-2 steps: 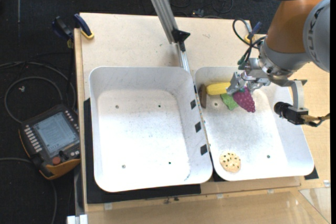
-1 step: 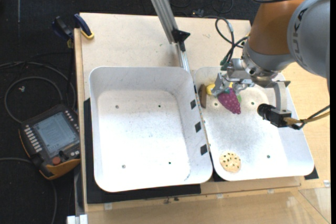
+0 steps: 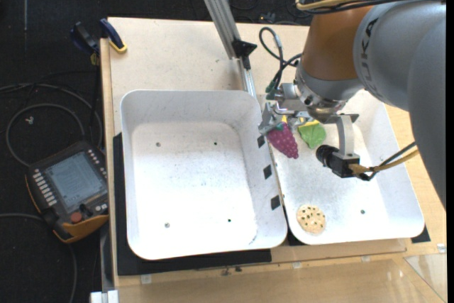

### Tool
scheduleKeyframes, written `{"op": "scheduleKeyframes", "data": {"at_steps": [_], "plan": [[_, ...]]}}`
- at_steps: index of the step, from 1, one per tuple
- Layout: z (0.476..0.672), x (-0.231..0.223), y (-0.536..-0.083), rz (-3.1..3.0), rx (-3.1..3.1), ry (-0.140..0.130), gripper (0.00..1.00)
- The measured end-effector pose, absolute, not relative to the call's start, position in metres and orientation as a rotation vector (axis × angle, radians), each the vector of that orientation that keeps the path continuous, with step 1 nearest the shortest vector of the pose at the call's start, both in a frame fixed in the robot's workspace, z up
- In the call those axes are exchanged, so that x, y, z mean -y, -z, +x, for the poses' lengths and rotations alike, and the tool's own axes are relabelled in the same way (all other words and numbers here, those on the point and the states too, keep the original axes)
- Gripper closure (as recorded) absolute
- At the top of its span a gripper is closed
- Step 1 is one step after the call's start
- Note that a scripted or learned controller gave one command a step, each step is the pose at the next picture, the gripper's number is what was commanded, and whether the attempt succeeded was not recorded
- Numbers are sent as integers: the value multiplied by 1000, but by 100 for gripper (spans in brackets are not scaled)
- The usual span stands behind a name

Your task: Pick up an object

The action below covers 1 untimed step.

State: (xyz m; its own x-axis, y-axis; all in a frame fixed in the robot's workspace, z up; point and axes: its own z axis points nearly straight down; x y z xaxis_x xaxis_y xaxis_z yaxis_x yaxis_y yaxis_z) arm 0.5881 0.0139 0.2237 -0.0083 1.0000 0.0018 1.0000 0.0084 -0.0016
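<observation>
A grey KUKA arm (image 3: 397, 46) w/ an orange band (image 3: 333, 25) above the wrist reaches in from the right over two shallow white bins on a pale tabletop (image 3: 177, 60). The gripper (image 3: 278, 125) hangs over the far-left corner of the right bin (image 3: 383, 216), just beside the wall it shares w/ the left bin (image 3: 191, 174). A purple bunch of toy grapes (image 3: 285, 141) sits directly under the gripper, touching or nearly touching its metal parts; whether the gripper is clenched on the bunch or released can't be told from this angle, as the wrist body covers the view. A yellow-green object (image 3: 311, 132) lies just right of the grapes, partly under the wrist. A black camera-like unit (image 3: 336, 159) on a bracket hangs off the wrist over the middle of the right bin, w/ a yellow cable (image 3: 394, 156) running off right. Near the front edge of the right bin, well apart from the grapes, rests a round tan cookie-like item (image 3: 311, 218) w/ dark specks. The left bin shows a few dark dots on its floor. A slanted aluminium rail (image 3: 216, 3) rises from the far side of the tabletop btwn the bins. A blue-and-yellow clamp (image 3: 106, 35) sits at the tabletop's far-left corner. On the dark floor at left lies a teach pendant (image 3: 67, 184) w/ a grey screen & orange trim.
</observation>
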Motion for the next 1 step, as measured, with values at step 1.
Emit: {"op": "scheduleKeyframes", "data": {"at_steps": [1], "plan": [[588,-65,-235,-2211,2231,4,100]]}}
